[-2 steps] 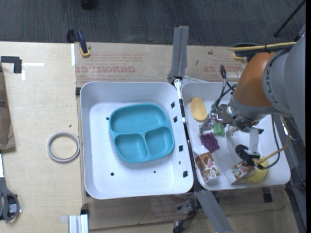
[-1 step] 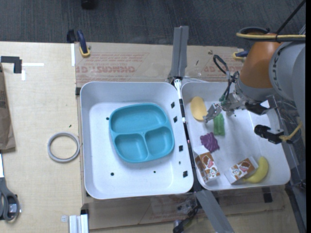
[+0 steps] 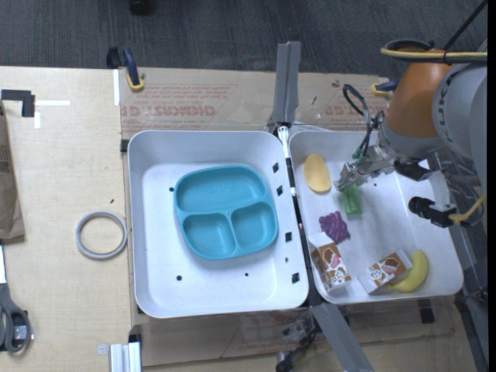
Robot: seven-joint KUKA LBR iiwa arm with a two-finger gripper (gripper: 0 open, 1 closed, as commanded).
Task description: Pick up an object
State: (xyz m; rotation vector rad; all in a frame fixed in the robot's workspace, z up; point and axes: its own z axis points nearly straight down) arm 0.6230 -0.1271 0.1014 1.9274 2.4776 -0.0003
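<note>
My gripper (image 3: 353, 177) hangs low over the back of the right bin (image 3: 385, 222), reaching in from the right. Its tip is just above a small green object (image 3: 353, 202) lying on the bin floor and looks close to it; contact cannot be made out. A yellow oval piece (image 3: 316, 173) lies to the gripper's left. Purple grapes (image 3: 334, 226) sit in front of the green object. Two small printed cartons (image 3: 330, 265) (image 3: 387, 270) and a banana (image 3: 415, 272) lie along the bin's front.
The left bin (image 3: 141, 208) holds a blue divided plate (image 3: 226, 211). On the bench to the left lie a grey tape ring (image 3: 101, 234) and scissors (image 3: 12, 328). A grey post (image 3: 286, 84) stands behind the bins' shared wall.
</note>
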